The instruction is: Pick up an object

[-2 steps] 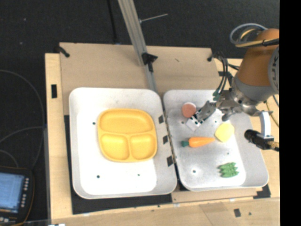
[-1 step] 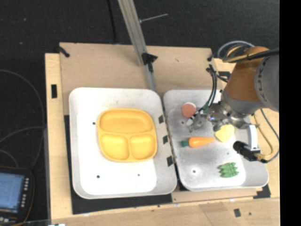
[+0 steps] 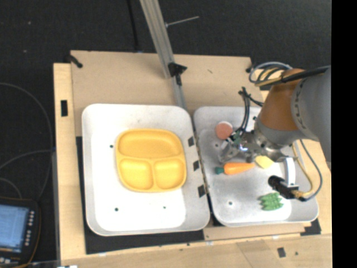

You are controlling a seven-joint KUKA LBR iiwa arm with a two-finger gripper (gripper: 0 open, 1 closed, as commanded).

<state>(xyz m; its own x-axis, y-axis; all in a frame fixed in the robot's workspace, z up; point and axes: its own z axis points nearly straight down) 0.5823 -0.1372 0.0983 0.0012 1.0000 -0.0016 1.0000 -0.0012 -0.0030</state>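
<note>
**Inspector:** Report the right bin (image 3: 245, 216).

**Assistant:** Four loose items lie on its white floor. A toy carrot (image 3: 237, 168), orange with a green stub at its left end, lies roughly level near the bin's middle. A small yellow piece (image 3: 263, 162) sits just to the right of the carrot's tip. A pinkish round object (image 3: 224, 130) lies toward the bin's upper left. A green leafy toy (image 3: 271, 202) rests near the lower right, well apart from the others.

**Inspector:** And the gripper?

**Assistant:** The gripper (image 3: 237, 147) is low over the bin, at the end of the grey arm (image 3: 301, 108) with its orange band, which enters from the right. It sits just above the carrot in the view and below and right of the pinkish object. Whether it touches the carrot cannot be told. The metal parts and cabling there are too cluttered; whether the gripper is spread or closed cannot be told, and nothing is visibly lodged in it.

**Inspector:** The left bin (image 3: 100, 205)?

**Assistant:** It holds a yellow three-compartment tray (image 3: 150, 159), lying flat near its centre. Both bins rest side by side on the desk (image 3: 111, 77), their inner edges nearly touching.
</note>
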